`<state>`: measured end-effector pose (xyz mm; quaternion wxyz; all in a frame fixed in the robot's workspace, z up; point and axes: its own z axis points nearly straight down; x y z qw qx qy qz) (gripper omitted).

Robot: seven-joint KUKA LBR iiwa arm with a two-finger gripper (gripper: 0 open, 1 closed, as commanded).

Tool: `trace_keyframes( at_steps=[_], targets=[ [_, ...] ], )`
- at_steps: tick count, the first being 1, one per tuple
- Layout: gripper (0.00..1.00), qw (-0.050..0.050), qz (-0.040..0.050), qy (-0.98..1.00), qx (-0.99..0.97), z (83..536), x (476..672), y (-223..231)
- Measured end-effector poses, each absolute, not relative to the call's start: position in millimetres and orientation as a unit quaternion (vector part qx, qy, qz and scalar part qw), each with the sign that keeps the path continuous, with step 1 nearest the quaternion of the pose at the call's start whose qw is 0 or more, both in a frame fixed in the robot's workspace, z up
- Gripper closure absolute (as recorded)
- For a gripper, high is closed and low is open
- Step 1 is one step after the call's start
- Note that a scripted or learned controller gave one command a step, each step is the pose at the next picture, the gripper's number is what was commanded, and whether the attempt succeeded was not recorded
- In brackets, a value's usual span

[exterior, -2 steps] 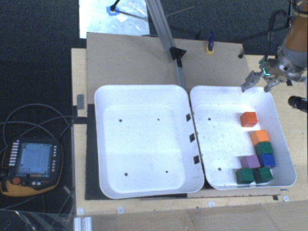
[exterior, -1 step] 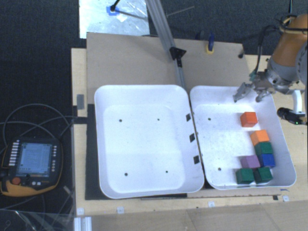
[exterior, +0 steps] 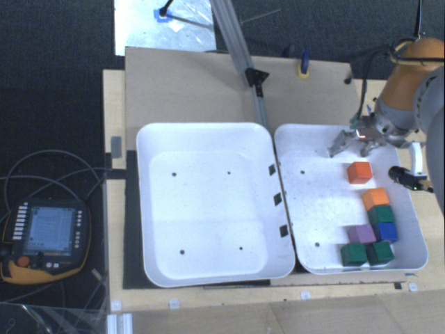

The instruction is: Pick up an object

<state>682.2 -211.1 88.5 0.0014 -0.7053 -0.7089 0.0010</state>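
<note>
Bench carries two white bins; right bin (exterior: 306, 252) holds blocks along right edge. Gripper (exterior: 353, 145) near back edge, fingers spread, nothing pinched. Orange block (exterior: 359, 172) just beside. Pick not yet made.

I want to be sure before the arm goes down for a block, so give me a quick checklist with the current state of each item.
1. Hand above the right bin: ok, near its far edge.
2. Fingers spread for a grasp: ok, they look splayed apart.
3. Nothing between the fingers already: ok.
4. Nearest target free to grasp: ok, the orange block stands alone.
5. Hand lined up over that block: not ok, it sits up and left of it.
6. Other blocks separable: not ok, they are packed tight along the right wall.
</note>
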Motion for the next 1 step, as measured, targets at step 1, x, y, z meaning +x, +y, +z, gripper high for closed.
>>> trace_keyframes(
  at_steps=[1],
  targets=[
    [1.0,-0.003,-0.0002,-0.71,-0.704,103.5,684.5,-212.0]
  ],
)
